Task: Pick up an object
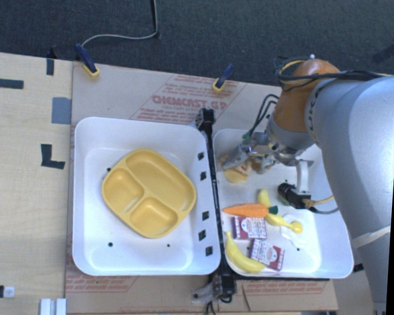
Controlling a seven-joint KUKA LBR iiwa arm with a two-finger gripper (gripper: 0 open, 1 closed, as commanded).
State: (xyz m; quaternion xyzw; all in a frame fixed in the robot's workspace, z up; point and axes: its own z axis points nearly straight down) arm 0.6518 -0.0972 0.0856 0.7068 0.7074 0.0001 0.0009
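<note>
yellow clamps [87, 59] — cardboard sheet [181, 102], black cable [151, 9]

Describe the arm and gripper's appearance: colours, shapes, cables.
The arm is a thick, rounded grey cylinder with an orange band above the wrist. Thin dark cables loop beside the band. The gripper is small, metallic grey, with a black fitting and yellowish cable nearby.

1. Arm: grey, enters from the right of the camera view and fills the upper right, sloping down toward the left.
2. Wrist: orange band sits above the wrist, at the top of the visible arm.
3. Hand [241, 158]: points down and to the left, low at the upper left part of the right-hand bin [338, 254].
4. Finger spacing: not discernible.
</note>
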